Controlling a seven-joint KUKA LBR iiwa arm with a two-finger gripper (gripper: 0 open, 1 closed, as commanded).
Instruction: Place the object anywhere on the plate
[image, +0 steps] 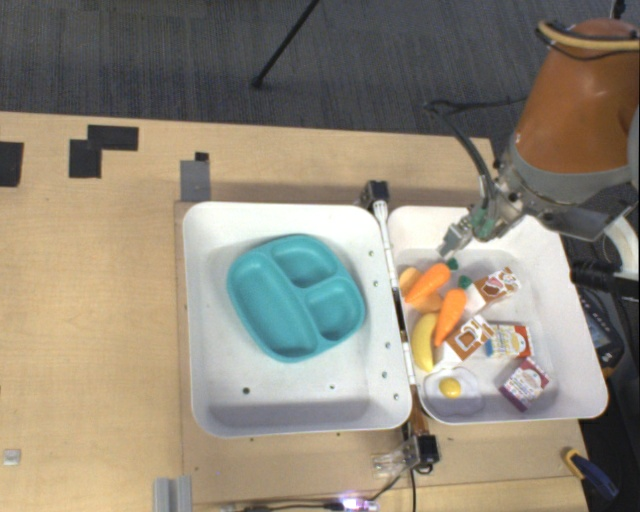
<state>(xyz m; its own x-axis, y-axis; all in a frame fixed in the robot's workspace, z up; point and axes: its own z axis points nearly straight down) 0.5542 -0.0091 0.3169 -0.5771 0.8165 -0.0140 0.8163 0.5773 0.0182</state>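
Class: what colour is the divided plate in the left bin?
Teal divided plate, seen clearly in the camera view.

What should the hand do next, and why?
Probably drop a little lower over the right bin, toward the nearest carrot. The hand hangs above the bin's far corner with nothing seen between its fingers, while the toy food lies just below it. The teal plate in the left bin carries nothing yet, so something must be picked up first.

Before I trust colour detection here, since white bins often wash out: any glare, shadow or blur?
Camera view: even light; mild glare whitens the left white bin; the teal divided plate is sharp, faintly shadowed; the gripper looks slightly soft.
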